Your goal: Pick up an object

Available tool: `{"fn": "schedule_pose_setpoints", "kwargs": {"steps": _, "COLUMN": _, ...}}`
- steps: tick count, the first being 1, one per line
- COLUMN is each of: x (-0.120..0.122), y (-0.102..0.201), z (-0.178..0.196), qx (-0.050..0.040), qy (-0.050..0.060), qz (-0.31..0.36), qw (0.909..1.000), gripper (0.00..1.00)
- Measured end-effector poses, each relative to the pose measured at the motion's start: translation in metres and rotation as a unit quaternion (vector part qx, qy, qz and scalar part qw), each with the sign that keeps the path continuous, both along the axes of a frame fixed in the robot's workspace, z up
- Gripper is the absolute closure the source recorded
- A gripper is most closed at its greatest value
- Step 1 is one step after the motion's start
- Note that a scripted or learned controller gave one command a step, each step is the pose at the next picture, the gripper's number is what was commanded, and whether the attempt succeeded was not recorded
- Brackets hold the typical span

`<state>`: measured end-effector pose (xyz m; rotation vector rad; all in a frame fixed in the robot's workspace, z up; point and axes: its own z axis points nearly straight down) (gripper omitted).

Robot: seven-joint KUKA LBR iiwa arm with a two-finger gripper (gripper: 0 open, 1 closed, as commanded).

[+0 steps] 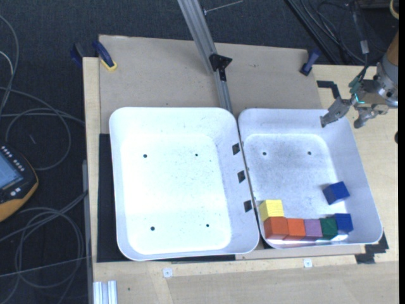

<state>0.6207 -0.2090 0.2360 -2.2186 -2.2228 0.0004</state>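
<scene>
While it hangs over the right bin's (354, 151) far right corner, the claw (347, 116) is spread wide, holding nothing.

Bright, even light from overhead, and the left bin (171, 182) is glaring out, its floor nearly washed to pure white. Shadows are soft and short under the blocks (304, 223) lower right. Dark floor (44, 18) upper left falls dim. Overall slightly soft, grainy.
</scene>
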Motion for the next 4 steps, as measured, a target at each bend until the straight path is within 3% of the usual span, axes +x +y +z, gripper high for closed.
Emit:
{"fn": "schedule_pose_setpoints", "kwargs": {"steps": 1, "x": 0.054, "y": 0.007, "z": 0.05, "qx": -0.0017, "qy": -0.006, "qz": 0.001, "qw": 1.0, "gripper": 0.0}}
{"fn": "schedule_pose_setpoints", "kwargs": {"steps": 2, "x": 0.024, "y": 0.025, "z": -0.141, "qx": 0.0013, "qy": 0.004, "qz": -0.001, "qw": 1.0, "gripper": 0.0}}
{"fn": "schedule_pose_setpoints", "kwargs": {"steps": 3, "x": 0.001, "y": 0.075, "z": -0.025, "qx": -0.0003, "qy": -0.005, "qz": 0.001, "qw": 1.0, "gripper": 0.0}}
{"fn": "schedule_pose_setpoints", "kwargs": {"steps": 4, "x": 0.011, "y": 0.119, "z": 0.087, "qx": -0.0005, "qy": -0.006, "qz": 0.002, "qw": 1.0, "gripper": 0.0}}
